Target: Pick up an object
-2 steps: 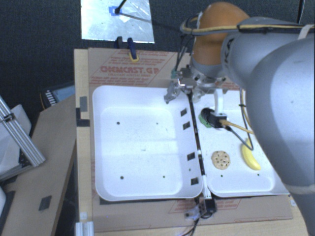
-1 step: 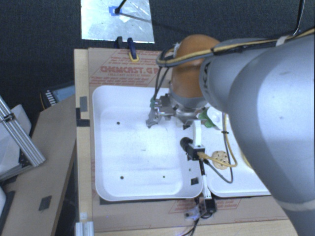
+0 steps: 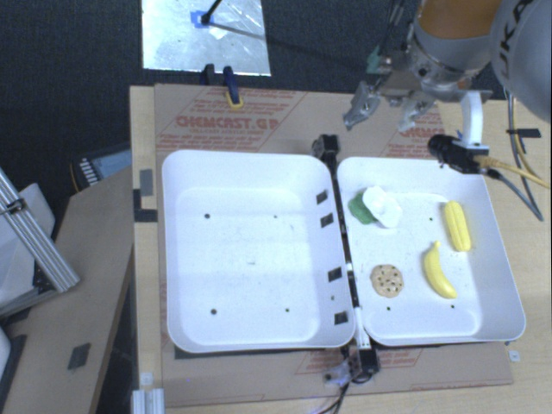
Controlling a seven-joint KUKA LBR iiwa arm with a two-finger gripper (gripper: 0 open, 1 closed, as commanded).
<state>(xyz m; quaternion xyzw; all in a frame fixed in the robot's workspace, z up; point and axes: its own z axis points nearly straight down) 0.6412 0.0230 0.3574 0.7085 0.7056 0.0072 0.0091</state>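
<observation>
Claw (image 3: 384, 110) hangs wide and unladen beyond the right bin's (image 3: 500, 317) far rim.

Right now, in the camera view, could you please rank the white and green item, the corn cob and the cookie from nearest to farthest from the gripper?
From the gripper:
1. White and green item, right bin's upper left.
2. Corn cob, right side.
3. Cookie, lower left, by the divider.
</observation>
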